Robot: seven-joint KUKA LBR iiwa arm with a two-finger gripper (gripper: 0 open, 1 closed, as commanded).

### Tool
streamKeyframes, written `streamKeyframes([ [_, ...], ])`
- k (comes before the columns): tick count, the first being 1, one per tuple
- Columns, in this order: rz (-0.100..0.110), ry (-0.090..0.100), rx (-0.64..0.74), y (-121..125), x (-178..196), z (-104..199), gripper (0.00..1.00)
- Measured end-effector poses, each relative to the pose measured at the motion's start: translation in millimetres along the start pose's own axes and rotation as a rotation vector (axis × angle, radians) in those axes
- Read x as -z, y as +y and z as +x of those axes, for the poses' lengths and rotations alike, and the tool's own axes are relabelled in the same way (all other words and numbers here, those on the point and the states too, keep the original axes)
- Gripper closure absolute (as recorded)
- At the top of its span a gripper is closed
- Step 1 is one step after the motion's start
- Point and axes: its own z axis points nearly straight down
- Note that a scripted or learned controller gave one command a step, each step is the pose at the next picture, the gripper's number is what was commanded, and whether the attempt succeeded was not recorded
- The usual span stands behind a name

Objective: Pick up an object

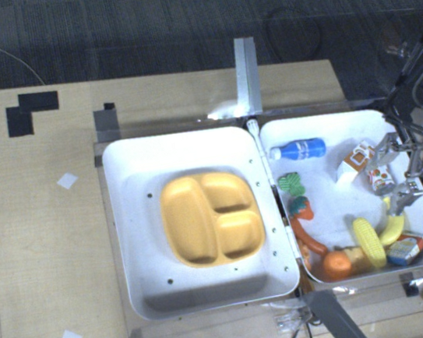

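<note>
End effector (397,169) hovers at the right bin's (323,124) far-right side beside the small carton (359,158), fingers spread, gripping nothing, corn (368,242) below

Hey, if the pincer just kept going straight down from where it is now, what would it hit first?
Likely the banana, which lies just below the pincer in the right bin, beside the corn cob. Depth is unclear from this slanted view, so bare bin floor is possible.

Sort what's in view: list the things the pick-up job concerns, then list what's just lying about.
Job:
gripper
blue bottle
small carton
corn cob
banana
orange
right bin

Lying about:
yellow divided tray
left bin
</note>
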Motion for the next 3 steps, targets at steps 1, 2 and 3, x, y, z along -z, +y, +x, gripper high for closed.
streamKeyframes([
  [1, -0.004, 0.003, 0.166, 57.0, -68.9, -40.8, 0.0],
  [2, 0.0, 0.005, -0.441, 14.3, -140.0, -33.4, 0.0],
  [3, -0.001, -0.003, -0.701, 26.7, -162.0, -111.1, 0.0],
])
